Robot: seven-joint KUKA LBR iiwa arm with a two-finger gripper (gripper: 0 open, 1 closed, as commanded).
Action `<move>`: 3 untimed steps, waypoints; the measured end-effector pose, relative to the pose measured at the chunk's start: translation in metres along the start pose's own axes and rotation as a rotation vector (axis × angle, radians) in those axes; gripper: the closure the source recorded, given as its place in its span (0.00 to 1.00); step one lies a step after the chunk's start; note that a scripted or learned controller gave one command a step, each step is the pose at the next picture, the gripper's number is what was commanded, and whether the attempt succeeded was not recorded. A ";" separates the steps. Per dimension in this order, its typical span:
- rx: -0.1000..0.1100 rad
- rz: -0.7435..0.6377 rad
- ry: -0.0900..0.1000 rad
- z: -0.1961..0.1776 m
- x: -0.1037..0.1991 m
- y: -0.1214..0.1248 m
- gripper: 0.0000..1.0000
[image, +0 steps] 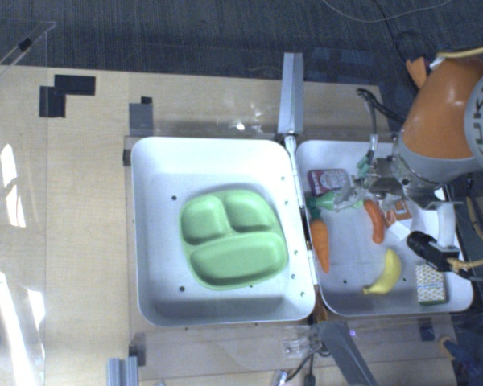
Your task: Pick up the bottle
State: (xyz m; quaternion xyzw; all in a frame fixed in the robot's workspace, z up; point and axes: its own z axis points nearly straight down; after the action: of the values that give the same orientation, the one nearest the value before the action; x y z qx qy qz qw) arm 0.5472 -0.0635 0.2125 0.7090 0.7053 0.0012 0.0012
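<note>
Pictured from above: right bin (460, 302), crowded with small goods, and left bin (157, 300), bearing a green divided plate (233, 240). Reaching in from the right, grey-and-orange arm (447, 119), with gripper (370, 182) low over the far part of the right bin. Just beside it, toward the shared wall, the bottle (336, 200): clear-bodied, green at one end, lying on its side on the bin floor. Not lifted yet, by the look of it; not seen clamped either. Whether open or closed, impossible to tell at this slant, with the tool's own bulk over the spot. Judged an early stage: approach made or under way, grasp and lift both left to do. Long axis running roughly across the view, left to right, with a slight tilt; green end toward the left bin, clear end toward the gripper. Close neighbours: purple packet (328, 180) touching or nearly so on the far side, carrot (319, 246) just nearer the camera, orange sausage-like piece (375, 221) beside the clear end. Well apart near the front rim: banana (386, 273).
</note>
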 end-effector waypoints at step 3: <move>-0.024 0.272 0.002 0.115 -0.053 0.094 0.00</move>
State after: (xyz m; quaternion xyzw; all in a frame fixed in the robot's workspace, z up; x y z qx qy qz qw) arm 0.6414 -0.1174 0.0979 0.7980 0.6025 0.0106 0.0089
